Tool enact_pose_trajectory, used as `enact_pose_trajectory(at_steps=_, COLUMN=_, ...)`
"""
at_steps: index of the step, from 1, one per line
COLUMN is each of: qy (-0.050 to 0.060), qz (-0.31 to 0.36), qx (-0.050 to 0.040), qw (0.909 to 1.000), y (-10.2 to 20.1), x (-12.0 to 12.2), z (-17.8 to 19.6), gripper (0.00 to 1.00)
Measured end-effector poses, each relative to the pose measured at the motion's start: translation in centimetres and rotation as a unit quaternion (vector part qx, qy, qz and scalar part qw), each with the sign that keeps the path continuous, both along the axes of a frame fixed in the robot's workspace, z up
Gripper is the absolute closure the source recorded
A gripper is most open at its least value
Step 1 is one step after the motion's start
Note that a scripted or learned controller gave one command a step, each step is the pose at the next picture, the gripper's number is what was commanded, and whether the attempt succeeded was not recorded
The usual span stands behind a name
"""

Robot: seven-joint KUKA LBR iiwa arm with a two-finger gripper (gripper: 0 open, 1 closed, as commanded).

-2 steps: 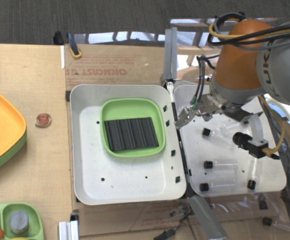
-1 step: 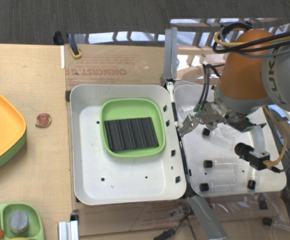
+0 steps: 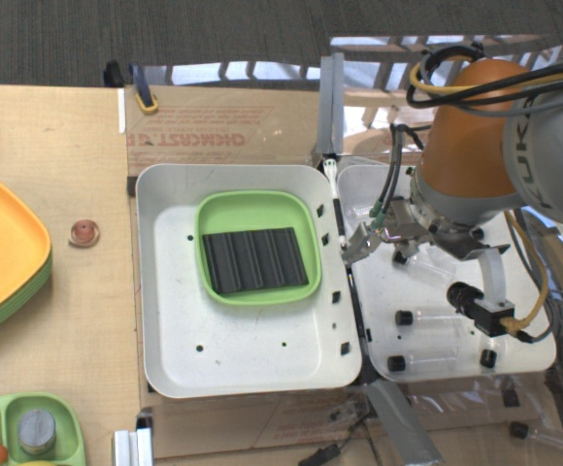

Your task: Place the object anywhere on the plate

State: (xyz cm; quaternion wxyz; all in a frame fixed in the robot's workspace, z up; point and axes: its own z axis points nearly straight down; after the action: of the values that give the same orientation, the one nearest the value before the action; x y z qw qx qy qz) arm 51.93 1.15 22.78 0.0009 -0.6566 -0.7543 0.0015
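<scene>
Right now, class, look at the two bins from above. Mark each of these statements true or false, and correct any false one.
1. A green plate lies in the left bin. True.
2. A dark ridged slab rests on the plate. True.
3. The slab lies in the right bin. False: it is on the plate in the left bin.
4. The arm hangs over the left bin. False: it is over the right bin.
5. Orange plates sit on the bench left of the bins. True.
</scene>
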Motion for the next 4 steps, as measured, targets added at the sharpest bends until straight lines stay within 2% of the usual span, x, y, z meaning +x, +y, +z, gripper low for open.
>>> enact_pose_trajectory(at_steps=1, qy=-0.001, qz=-0.034, qx=0.0002, qw=0.9994, y=-1.0, x=-0.5, z=-0.5, gripper=0.0)
enact_pose_trajectory(at_steps=2, qy=0.0, qz=-0.056, qx=0.0, qw=0.9985, y=-1.6, x=-3.0, z=0.0, gripper=0.0)
enact_pose_trajectory(at_steps=3, qy=0.0, qz=-0.204, qx=-0.0013, qw=0.979, y=4.4, x=-4.1, z=0.3, gripper=0.0)
enact_pose_trajectory(at_steps=4, qy=-0.001, qz=-0.257, qx=-0.0016, qw=0.9665, y=4.4, x=-4.1, z=1.6, gripper=0.0)
